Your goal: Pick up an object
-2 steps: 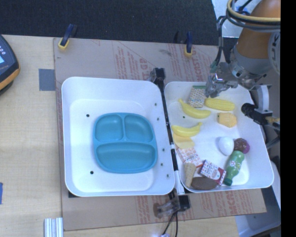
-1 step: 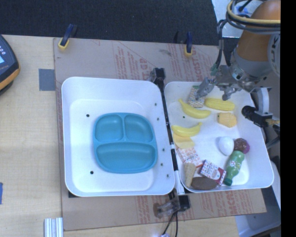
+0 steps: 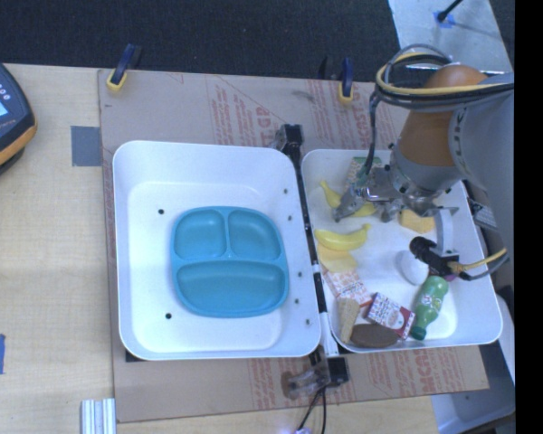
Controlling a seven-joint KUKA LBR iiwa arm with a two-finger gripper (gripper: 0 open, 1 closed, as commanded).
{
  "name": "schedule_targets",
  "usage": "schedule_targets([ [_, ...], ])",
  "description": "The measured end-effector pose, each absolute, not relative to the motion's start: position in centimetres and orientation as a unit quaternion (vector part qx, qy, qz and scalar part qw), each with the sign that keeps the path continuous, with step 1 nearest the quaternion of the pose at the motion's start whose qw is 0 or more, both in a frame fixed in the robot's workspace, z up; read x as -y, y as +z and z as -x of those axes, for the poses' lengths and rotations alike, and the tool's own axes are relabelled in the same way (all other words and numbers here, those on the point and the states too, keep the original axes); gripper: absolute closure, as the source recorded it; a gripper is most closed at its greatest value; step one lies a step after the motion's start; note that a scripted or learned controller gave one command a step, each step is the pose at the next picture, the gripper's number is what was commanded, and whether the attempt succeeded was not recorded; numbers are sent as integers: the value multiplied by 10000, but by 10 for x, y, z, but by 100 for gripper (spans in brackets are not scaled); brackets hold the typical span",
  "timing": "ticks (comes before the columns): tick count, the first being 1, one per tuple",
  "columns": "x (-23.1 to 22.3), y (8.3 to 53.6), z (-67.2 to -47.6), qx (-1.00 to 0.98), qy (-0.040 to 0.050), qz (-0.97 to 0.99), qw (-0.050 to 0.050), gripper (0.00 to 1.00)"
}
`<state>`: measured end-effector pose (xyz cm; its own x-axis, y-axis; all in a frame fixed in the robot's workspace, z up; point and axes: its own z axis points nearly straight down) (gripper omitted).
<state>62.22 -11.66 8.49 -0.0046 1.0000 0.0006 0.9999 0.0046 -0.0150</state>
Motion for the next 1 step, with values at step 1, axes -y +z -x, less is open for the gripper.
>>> schedule_targets([
  [1,141,90,-654,7084,55,7057,113,0],
])
